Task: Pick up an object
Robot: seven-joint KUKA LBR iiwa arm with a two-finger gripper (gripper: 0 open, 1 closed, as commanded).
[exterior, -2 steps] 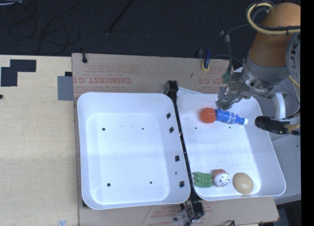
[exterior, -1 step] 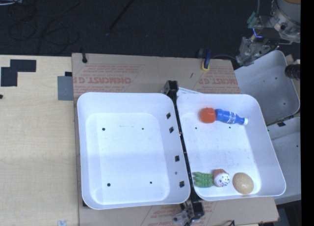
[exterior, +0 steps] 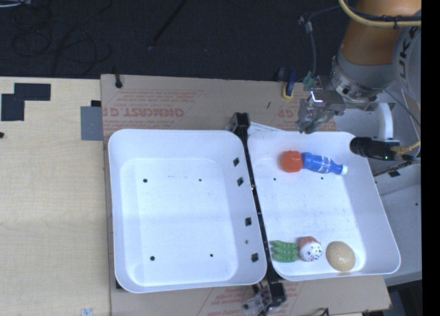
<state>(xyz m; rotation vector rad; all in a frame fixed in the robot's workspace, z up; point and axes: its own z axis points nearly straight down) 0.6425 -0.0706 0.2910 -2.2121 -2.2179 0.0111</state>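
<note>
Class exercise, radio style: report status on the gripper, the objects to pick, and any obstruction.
Gripper above right bin's far rim, holding nothing. Orange ball touching blue bottle; green toy, spotted ball, tan egg at near wall. Path unobstructed.

Bright even overhead light, soft shadows, dark background, slightly soft focus

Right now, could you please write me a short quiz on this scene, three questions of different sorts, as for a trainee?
1. True or false: the blue bottle lies in the right bin.
2. Which thing touches the bottle? A) tan egg-shaped object B) orange ball C) green toy
3. Fill in: the end effector hangs above the right bin's ____ edge.

Key: 1 true; 2 B; 3 far.
</note>
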